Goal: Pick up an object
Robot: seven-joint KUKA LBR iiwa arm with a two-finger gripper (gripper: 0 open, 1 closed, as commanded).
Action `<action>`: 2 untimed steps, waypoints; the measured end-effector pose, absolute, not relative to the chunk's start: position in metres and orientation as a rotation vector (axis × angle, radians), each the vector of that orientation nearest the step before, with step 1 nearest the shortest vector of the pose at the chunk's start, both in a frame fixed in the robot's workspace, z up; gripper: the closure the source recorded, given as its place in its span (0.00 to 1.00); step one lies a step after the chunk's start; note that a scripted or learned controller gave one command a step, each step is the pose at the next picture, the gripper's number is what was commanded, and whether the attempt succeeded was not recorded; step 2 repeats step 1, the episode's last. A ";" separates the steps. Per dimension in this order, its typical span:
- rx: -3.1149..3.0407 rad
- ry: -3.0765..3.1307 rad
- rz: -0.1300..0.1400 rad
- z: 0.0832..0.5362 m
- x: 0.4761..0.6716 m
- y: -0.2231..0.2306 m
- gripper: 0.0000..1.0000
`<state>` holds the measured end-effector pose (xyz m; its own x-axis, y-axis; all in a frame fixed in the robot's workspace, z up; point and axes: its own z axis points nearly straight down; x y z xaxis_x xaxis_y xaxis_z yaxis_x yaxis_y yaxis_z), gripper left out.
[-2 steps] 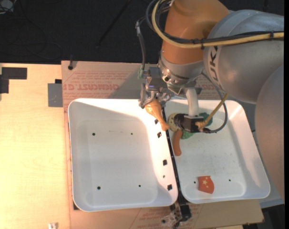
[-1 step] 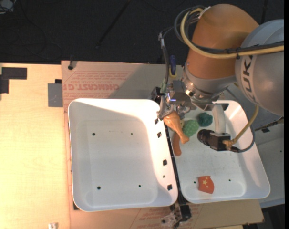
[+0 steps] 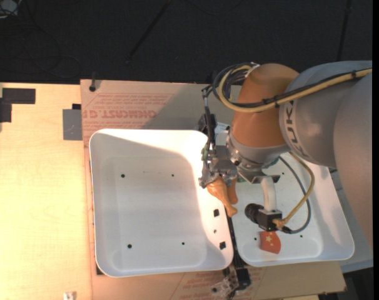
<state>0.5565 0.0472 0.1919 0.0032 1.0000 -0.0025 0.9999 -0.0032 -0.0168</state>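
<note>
Surface (image 3: 33,186): pale wood, lit warm, several dark rectangular cutouts near its far left corner. Brown cardboard sheet (image 3: 139,108) lies on it under both bins, red mirrored print showing at the far edge and again at the near edge. Left white bin (image 3: 108,161): shallow, rounded corners, small dark dots on its floor, far half brightly lit. Right white bin (image 3: 330,236): just beside the left one, rims close together along the middle. Dark backdrop beyond the far edge, with thin cables (image 3: 8,2) at far left.
</note>
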 end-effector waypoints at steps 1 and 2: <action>-2.221 -2.216 0.006 0.231 0.525 0.051 1.00; -2.221 -2.216 0.006 0.231 0.525 0.051 1.00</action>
